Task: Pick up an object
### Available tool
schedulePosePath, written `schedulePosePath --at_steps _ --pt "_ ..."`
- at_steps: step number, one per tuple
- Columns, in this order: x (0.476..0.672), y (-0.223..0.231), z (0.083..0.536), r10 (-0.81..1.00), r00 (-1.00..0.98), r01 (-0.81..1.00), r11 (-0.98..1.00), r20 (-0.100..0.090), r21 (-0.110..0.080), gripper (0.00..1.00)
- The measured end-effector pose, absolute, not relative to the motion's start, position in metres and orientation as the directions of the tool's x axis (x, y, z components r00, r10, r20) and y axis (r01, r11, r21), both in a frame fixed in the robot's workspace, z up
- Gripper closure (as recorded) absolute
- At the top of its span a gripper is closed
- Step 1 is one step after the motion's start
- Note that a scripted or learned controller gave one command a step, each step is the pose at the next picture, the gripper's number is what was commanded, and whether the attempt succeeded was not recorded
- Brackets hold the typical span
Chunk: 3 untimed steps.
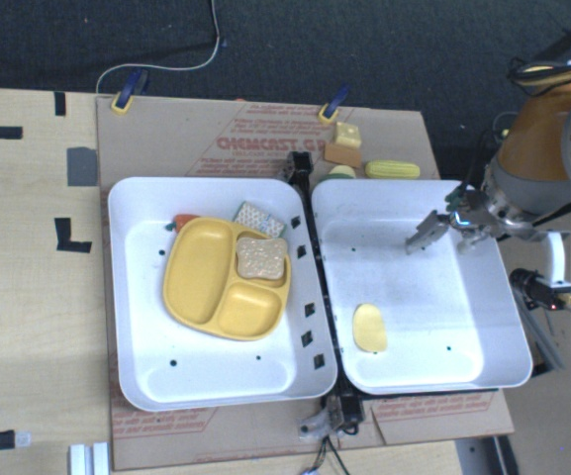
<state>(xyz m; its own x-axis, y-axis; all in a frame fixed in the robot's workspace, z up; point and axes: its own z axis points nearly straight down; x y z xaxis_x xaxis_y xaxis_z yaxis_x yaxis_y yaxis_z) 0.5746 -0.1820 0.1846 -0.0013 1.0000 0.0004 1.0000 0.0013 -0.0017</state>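
In right bin (pixel 483 364): pale yellow oval piece (pixel 369 328), flat, alone; fingers (pixel 428 234) spread, grasping nothing.

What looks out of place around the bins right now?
Three small items lie outside the bins on the cardboard behind them: a tan block, a yellow corn-like piece and a pale round thing. Inside, nothing looks spilled or damaged.

Lighting: bright, even, from overhead. Both white bins (pixel 394 295) stood near overexposure, their floors washed pale with little texture. Shadows: soft and short, one under the yellow tray (pixel 216 285), a faint one beside the yellow oval piece (pixel 369 328). The dark floor (pixel 295 18) beyond the surface (pixel 28 295) stayed grainy. Focus: moderate; low resolution, edges slightly soft, the arm (pixel 542 156) at right blurred.
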Motion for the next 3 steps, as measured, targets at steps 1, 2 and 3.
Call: schedulePosePath --at_steps 1,2,3 --pt "0.624 -0.118 0.079 1.0 -0.008 1.0 0.008 -0.002 0.002 0.0" --pt "0.663 -0.096 0.084 1.0 -0.004 1.0 0.004 0.001 0.002 0.0" --pt "0.637 -0.096 0.085 1.0 0.0 1.0 0.0 -0.002 -0.002 0.0"
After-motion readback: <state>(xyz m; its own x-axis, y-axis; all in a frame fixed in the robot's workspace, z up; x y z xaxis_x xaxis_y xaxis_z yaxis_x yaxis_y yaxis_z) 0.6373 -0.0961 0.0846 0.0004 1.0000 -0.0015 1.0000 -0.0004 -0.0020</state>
